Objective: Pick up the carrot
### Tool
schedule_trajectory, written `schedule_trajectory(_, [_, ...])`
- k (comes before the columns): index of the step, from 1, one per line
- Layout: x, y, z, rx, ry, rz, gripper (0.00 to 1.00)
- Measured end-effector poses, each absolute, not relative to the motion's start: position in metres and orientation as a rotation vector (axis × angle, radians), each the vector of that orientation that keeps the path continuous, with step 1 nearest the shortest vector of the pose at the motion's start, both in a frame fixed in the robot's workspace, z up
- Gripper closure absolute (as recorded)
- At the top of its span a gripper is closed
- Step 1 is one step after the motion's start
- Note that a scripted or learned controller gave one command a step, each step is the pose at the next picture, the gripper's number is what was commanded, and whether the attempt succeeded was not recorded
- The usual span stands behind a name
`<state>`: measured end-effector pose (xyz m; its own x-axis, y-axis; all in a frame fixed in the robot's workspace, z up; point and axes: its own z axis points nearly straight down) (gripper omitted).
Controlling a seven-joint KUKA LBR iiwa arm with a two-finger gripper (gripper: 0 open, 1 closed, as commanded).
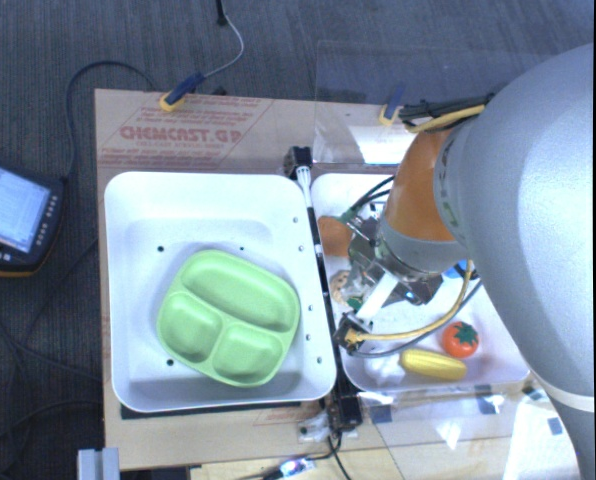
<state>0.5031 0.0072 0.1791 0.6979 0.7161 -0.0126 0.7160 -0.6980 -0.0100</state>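
In the right bin [498, 368], an orange-brown shape that looks like the carrot [332, 234] lies against the left wall. The arm's wrist partly covers it. The arm reaches down from the right, and its gripper [356, 293] is low over the bin's left side, just in front of the carrot. The wrist hides the gripper's tip, and nothing can be seen held in it.
A yellow banana-like piece [433, 364] and a red tomato [461, 339] lie at the right bin's front. A small mixed-colour item [340, 286] sits by the gripper, and a blue bit [466, 268] peeks out behind the arm. The left bin [138, 208] holds a green divided plate [230, 315].
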Motion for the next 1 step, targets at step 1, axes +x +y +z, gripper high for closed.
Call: schedule_trajectory(1, [0.557,-0.0819,0.3851,-2.802,-1.436,0.005,1.0])
